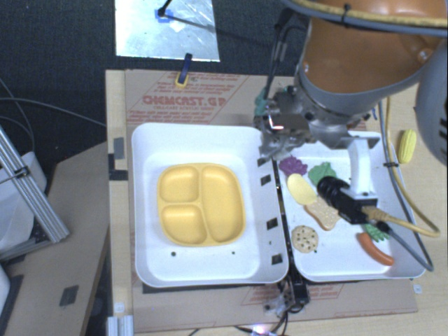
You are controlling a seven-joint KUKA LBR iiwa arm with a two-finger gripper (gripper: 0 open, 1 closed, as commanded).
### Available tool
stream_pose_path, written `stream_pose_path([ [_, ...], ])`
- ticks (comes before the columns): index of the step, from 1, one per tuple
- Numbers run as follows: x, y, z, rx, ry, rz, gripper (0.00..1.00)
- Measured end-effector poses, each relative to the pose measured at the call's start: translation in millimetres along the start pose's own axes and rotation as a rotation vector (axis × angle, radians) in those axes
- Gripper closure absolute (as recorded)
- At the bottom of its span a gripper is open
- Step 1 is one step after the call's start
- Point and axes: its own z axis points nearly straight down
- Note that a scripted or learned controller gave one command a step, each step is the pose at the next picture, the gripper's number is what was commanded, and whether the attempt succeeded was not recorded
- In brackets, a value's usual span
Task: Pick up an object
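I am hanging over the back left corner of the right bin [392,268], my orange-banded wrist covering much of its far side, and I judge that I am in the approach step: nothing is lifted yet, and I am lining up over the cluster of toy foods lying there. My gripper [280,140] is sitting low at the seam between the two bins, near the right bin's back wall, and whether it is apart or together I cannot tell, since the dark mechanism is hiding that part from the camera. The nearest candidate is the purple grape bunch [293,165], a small knobbly piece lying just beside my gripper and toward the bin's front; touching it is a pale yellow lemon-like piece [301,188], smooth and rounded, and beside that a green leafy piece [323,171]. Further forward are lying a tan cracker [323,215], a round chocolate-chip cookie [304,239] near the front left corner, and an orange carrot [374,250] near the front edge. The left bin [143,208] is holding a yellow divided plate [201,204]. The next move, I am thinking, calls for centring over one piece, probably the grapes, and descending straight without nudging the neighbours pressed against it.
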Motion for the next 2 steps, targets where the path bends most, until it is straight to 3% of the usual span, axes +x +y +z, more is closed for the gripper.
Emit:
stream_pose_path([
  [1, 0, 1, -11, -0.002, 0.000, -0.005, 1.00],
  [2, -36, 83, 135, 0.011, -0.005, 0.021, 1.00],
])
